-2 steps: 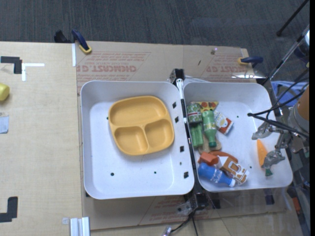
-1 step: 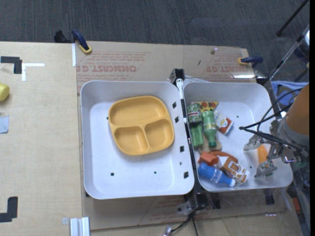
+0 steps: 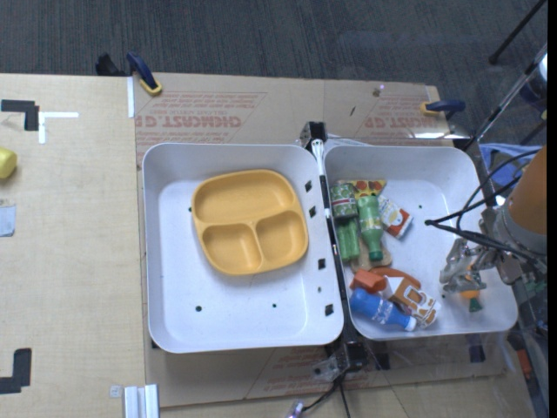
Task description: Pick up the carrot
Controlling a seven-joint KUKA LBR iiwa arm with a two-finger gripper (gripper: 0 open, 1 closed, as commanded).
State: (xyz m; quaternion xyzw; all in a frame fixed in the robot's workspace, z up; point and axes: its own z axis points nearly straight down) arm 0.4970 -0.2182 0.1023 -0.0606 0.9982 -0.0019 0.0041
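The carrot (image 3: 471, 301) is a small orange piece with a green top. It lies near the front right corner of the right bin (image 3: 435, 174). My gripper (image 3: 461, 273) hangs low over that corner, directly above and just behind the carrot, and its metal parts partly cover it. Whether the carrot is touched or gripped cannot be made out. The grey arm with its orange band (image 3: 531, 200) comes in from the right edge.
Green bottles (image 3: 359, 225), a blue bottle (image 3: 381, 312), an orange toy (image 3: 376, 279) and small cartons (image 3: 416, 301) crowd the right bin's left half. A yellow divided plate (image 3: 250, 220) sits in the left bin (image 3: 165, 259). Black cables (image 3: 461, 225) cross beside the arm.
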